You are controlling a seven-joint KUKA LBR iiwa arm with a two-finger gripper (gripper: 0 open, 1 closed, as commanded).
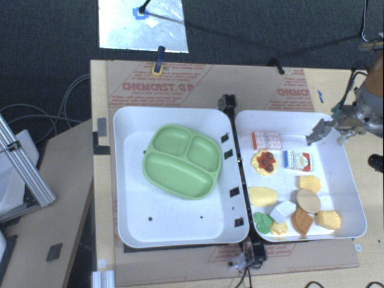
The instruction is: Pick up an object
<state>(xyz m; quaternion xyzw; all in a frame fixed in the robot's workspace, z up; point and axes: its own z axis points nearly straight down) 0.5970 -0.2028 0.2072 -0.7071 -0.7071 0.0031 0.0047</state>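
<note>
White right bin [354,191]: toy foods packed toward its front edge; gripper [327,131] at back-right corner, apparently parted, holding nothing; risk: crowded items, fingers may snag two or slip.

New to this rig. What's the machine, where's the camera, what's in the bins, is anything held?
One fixed camera looks down at a slant on a bench with two white bins. The left bin holds a green divided plate. The right bin holds small toy foods: a red-and-white packet, a pizza piece, a yellow lemon-like piece and others. A robot arm reaches in from the right; its gripper hangs over the right bin's far corner. Nothing shows between its fingers.
</note>
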